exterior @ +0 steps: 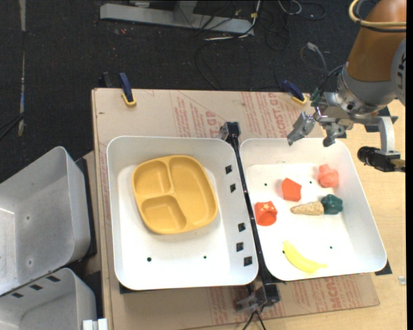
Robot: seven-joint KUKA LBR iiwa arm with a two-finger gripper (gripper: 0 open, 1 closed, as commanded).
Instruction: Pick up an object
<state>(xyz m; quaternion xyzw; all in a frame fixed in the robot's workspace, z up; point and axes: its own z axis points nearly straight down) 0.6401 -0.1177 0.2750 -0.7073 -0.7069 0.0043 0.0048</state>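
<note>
This is a robotics lab set up for grasping trials, not a home or shop. The table (193, 106) is a raw board stamped with red lettering, held by blue-and-yellow clamps (127, 88) at its 11 and 1 o'clock corners. Two shallow white bins (122, 193) sit side by side on it, joined by black clips. Loose black cables (219, 61) trail across the dark carpeted floor at 12 o'clock, near a grey metal rail (174, 16). An industrial arm (377, 45), orange-banded, reaches in at 2 o'clock. Plastic toy foods (292, 189) serve as test pieces, and spare white tubs (35, 206) wait at 8 o'clock.
</note>
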